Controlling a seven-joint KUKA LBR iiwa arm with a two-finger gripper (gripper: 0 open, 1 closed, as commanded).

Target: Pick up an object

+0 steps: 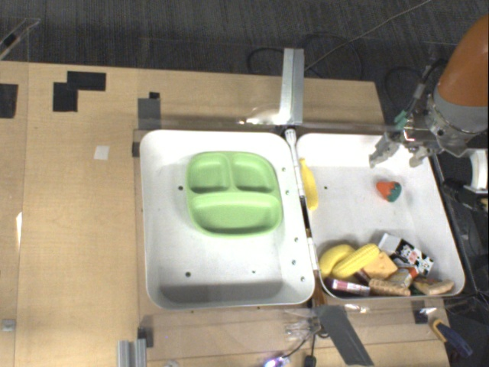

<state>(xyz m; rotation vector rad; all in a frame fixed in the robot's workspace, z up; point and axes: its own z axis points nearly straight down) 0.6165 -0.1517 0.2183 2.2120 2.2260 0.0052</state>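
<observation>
Up at the top right, the grey arm (462, 90) with its orange band reaches in over the right bin (348, 205), and the gripper (399, 153) hangs above that bin's far right corner. The jaws stand apart, 2 pale fingers (381, 154) splayed with open space between them and nothing held. Just below and slightly left of the gripper, a small red object with a green end (389, 190) lies alone on the white floor of the bin, apart from the fingertips.

Down along the near edge of the right bin sits the crowd: 2 yellow banana-like pieces (348, 259) side by side, an orange-tan wedge (380, 266) touching them, a black-and-white patterned item (413, 255) to its right, a brown piece (391, 287) in front, and a slim pink-and-dark tube (349, 286) at the very front. A yellow piece (309, 183) leans along the divider between the 2 bins.

Over in the left bin (164, 205), a green divided plate (231, 192) with 3 compartments rests flat near the middle. Both bins sit side by side on the wooden table (69, 220), and dark cables (351, 33) trail across the grey floor beyond.
</observation>
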